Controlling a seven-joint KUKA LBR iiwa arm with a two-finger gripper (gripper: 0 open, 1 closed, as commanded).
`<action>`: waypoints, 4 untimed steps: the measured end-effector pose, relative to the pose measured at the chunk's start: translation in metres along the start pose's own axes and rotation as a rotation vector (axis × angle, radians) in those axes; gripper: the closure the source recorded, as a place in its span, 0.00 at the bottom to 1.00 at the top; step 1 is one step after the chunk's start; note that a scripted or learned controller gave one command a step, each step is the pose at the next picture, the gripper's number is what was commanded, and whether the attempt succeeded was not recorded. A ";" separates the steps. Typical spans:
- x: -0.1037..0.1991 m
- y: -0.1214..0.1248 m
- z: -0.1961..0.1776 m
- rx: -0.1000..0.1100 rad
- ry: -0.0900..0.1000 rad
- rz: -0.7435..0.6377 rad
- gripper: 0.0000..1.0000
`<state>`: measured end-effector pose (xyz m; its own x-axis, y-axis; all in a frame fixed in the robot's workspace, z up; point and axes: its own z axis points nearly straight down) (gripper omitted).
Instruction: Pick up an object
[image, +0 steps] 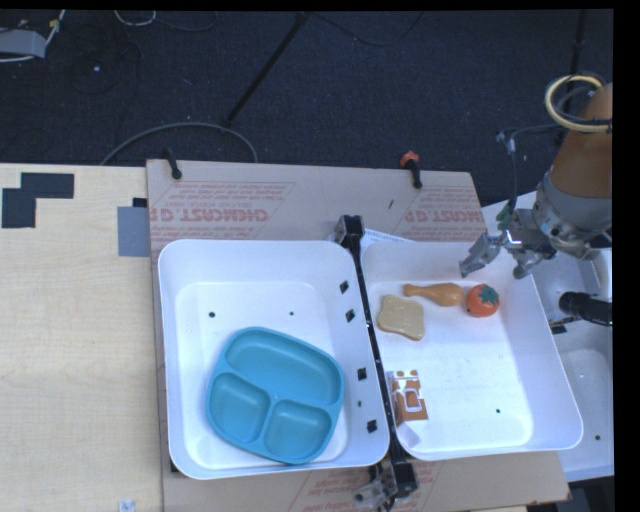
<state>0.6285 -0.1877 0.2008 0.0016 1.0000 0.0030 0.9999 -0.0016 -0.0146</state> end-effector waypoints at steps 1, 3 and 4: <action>0.000 0.003 -0.008 -0.014 -0.003 -0.002 0.00; -0.006 0.004 0.079 -0.033 -0.013 0.001 0.00; -0.007 0.006 0.069 -0.037 -0.016 -0.001 1.00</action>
<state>0.6331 -0.1940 0.1319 0.0004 0.9999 -0.0129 0.9997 -0.0002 0.0225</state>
